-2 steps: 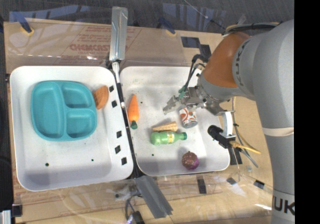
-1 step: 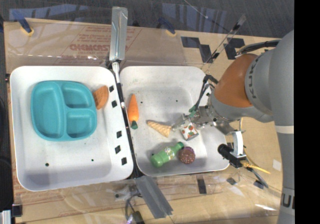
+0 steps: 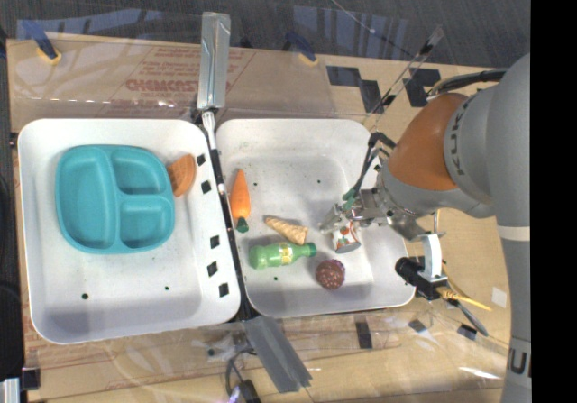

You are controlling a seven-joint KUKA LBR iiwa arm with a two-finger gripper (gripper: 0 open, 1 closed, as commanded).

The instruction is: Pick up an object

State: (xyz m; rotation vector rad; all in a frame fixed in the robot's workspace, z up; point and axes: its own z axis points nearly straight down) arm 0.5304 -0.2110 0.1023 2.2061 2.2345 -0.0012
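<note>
Two white bins sit on the table (image 3: 81, 77). The right bin (image 3: 297, 135) holds one carrot (image 3: 240, 196), one cone (image 3: 287, 229), one green bottle (image 3: 280, 254) and one dark ball (image 3: 330, 273). The hand (image 3: 347, 228) is low near that bin's right edge; I cannot tell its grip. The left bin (image 3: 36, 239) holds one teal tray (image 3: 114, 198) and one brown piece (image 3: 183, 174).

The grey arm (image 3: 505, 167) reaches in from the bench's right edge, its orange band (image 3: 425, 153) sitting just above the wrist. The pincer (image 3: 347, 225) points down and leftward, low over the right-hand bin's right side.
</note>
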